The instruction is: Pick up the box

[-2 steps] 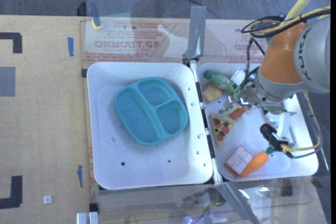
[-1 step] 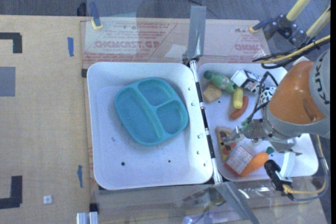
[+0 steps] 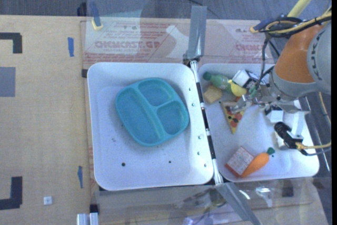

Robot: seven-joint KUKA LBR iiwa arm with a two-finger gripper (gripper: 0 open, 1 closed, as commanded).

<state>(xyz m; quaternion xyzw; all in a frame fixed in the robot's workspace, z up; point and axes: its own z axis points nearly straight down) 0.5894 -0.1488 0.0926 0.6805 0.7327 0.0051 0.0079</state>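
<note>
Grey arm (image 3: 321, 55) with a broad orange band, trailing yellow and black cables.

- Teal divided plate (image 3: 152, 111) in white left bin (image 3: 105, 166)
- Pink-and-red box (image 3: 239, 159) with pale grid pattern
- Orange carrot (image 3: 256, 163), green top
- Green bottle (image 3: 217, 80); yellow banana (image 3: 238, 88)
- Yellow pizza slice (image 3: 232, 117), red dots
- Grey arm (image 3: 303, 68), orange band
- Tan bench (image 3: 37, 129), blue tape marks

Two bins (image 3: 100, 129), one tray (image 3: 152, 111), one box (image 3: 239, 160)
</note>
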